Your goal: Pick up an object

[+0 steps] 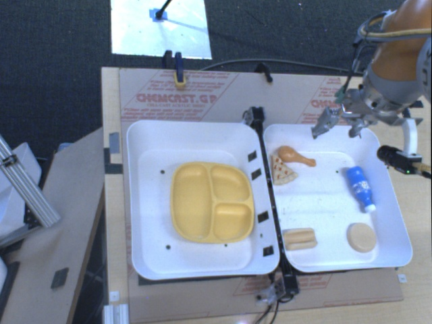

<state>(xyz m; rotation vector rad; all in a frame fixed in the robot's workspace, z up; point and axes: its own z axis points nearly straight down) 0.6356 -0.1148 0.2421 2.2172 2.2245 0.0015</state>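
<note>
The claw [343, 121] hangs spread and empty over the right bin's [391, 248] far rim. In that bin a blue bottle [360, 188] lies near the right wall, its long axis running near-to-far, white cap end pointing toward the near-right corner.

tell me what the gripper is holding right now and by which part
Nothing is held. The gripper hangs open above the far edge of the right bin, apart from the chicken drumstick and blue bottle.

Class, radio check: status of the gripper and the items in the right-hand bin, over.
Gripper open, holding nothing, above right bin's far edge. Chicken leg, waffle, blue bottle, hot dog, round cookie all lying untouched. Nothing blocking.
</note>
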